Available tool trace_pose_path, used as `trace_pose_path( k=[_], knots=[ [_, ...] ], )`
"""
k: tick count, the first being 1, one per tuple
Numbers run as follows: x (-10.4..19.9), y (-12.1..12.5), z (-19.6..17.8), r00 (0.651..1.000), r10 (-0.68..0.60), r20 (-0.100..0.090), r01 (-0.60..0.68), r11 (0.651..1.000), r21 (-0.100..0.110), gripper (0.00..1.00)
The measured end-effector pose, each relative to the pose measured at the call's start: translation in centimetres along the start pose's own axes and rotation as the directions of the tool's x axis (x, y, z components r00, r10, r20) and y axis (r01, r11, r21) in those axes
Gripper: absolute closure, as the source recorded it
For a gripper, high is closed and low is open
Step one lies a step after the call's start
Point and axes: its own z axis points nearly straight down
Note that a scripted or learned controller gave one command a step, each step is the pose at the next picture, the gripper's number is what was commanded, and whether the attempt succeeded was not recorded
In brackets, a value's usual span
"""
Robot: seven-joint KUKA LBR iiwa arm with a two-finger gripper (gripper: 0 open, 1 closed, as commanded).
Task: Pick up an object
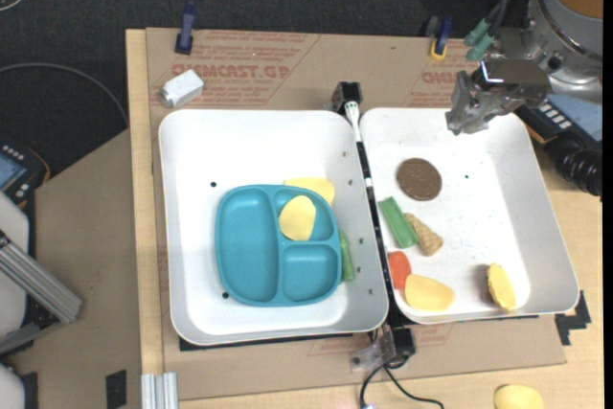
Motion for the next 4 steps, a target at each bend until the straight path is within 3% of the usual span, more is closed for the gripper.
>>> trace_pose_path(
  k=[1,2,3,4],
  knots=[
    [-1.1,-0.4,11.4,1.0,0.001,0.003,-0.001,0.999,0.033,1.0],
    [3.7,-0.2,7.6,1.0,-0.007,0.0,0.007,1.0,0.015,1.0],
    [1.3,-0.5,14.2,1.0,0.002,0.003,-0.002,1.0,0.031,1.0],
    [7.0,-0.3,15.8,1.0,-0.008,0.001,0.008,1.0,0.027,1.0]
  ],
)
